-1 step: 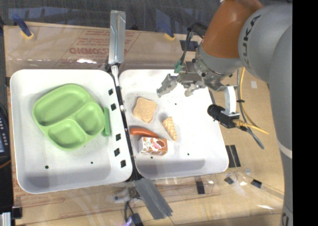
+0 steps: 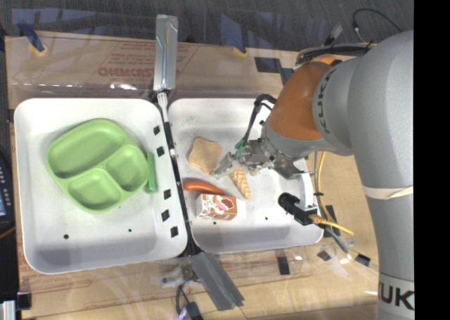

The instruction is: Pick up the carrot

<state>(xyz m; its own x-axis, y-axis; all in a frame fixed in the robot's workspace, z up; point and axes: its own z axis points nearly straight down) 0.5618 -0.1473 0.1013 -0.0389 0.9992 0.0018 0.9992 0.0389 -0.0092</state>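
The carrot (image 2: 204, 187) is a short orange-red stick lying flat in the right bin (image 2: 281, 238), near its left wall. My gripper (image 2: 240, 158) hangs over the middle of that bin, up and to the right of the carrot and apart from it. It sits just above a tan ridged pastry (image 2: 242, 182) and right of a bread slice (image 2: 204, 155). Nothing shows as held in the gripper.
A small red-and-white carton (image 2: 216, 207) lies directly below the carrot, almost touching it. A green divided plate (image 2: 98, 164) rests in the left bin (image 2: 42, 241). The divider wall between the bins runs close to the carrot's left end. The arm's bulk covers the right bin's right side.
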